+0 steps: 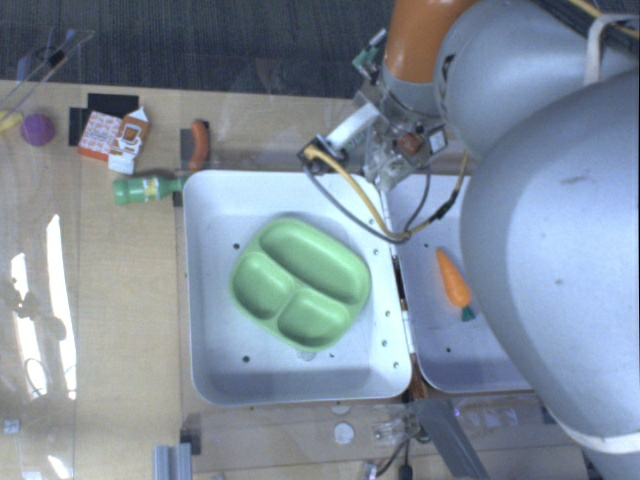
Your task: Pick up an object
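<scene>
A green three-part plate (300, 283) lies flat in the middle of the left white bin (215, 368). An orange carrot (453, 280) with a green stub lies in the right white bin (455, 353), near its left wall. My gripper (385, 168) hangs above the far end of the wall between the two bins, up and to the right of the plate and behind the carrot. I see nothing held in it. The big grey arm covers most of the right bin.
On the wooden bench left of the bins lie a green bottle (145, 188), a small red-and-white carton (113, 135), a purple ball (38, 128) and a brown-red sausage-like piece (199, 144). A yellow cable (352, 188) loops off the wrist over the left bin's far right corner.
</scene>
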